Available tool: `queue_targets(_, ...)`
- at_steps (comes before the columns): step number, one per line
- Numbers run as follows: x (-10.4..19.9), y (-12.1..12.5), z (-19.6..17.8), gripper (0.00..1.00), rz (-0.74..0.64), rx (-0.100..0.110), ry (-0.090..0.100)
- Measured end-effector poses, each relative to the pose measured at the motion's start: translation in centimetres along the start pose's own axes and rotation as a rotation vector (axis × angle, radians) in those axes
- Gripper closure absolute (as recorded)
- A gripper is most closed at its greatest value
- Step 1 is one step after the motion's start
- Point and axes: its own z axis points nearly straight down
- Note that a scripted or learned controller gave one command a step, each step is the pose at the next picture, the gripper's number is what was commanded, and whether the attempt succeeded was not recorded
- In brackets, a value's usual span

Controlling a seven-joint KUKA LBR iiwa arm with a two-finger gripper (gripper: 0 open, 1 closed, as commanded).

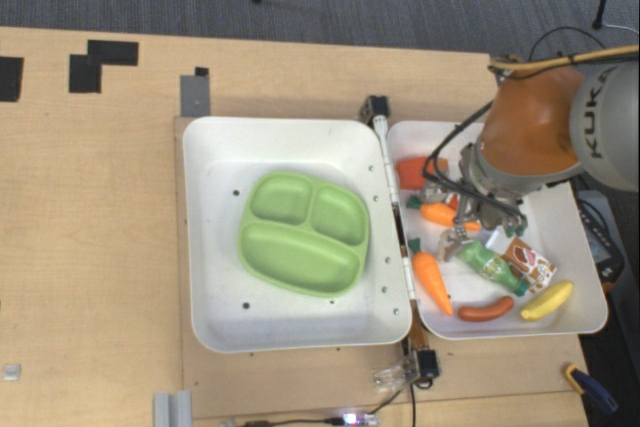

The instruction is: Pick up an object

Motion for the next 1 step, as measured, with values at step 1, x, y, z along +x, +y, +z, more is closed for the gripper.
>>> queue_targets(1, 0.0, 0.0, 0.0, 0.0, 0.0, 0.0, 0.0)
